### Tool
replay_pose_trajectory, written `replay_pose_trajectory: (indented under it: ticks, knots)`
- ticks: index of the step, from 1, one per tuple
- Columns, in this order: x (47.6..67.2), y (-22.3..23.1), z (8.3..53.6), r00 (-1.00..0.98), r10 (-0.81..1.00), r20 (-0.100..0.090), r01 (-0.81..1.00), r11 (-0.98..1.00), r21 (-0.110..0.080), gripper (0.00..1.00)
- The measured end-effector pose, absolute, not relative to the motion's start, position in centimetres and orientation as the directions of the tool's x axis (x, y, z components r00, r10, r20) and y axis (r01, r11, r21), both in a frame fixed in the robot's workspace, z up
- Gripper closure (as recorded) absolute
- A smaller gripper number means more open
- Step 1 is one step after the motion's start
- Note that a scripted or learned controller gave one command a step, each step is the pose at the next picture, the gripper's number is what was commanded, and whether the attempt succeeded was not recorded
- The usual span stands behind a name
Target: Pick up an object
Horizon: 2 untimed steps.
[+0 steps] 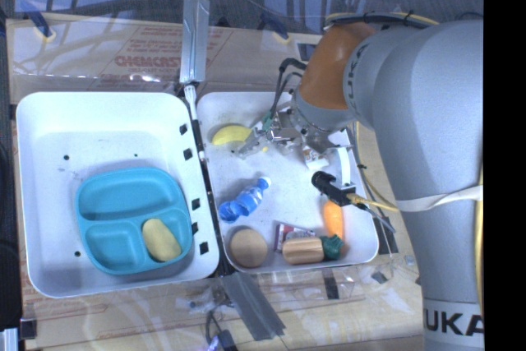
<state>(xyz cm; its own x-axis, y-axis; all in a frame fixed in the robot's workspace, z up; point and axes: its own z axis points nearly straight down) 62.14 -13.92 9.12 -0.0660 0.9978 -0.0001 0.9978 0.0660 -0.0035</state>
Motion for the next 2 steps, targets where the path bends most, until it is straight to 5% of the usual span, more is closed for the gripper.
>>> replay_pose_trajectory:
  ticks: [1,2]
  knots:
    - [65.35,-13.52,9.29,0.088,0.996,0.0,0.996,-0.088,-0.017,0.0]
    - [65.12,-12.9,9.04,-0.006,1.0,-0.002,1.0,0.006,-0.024,0.0]
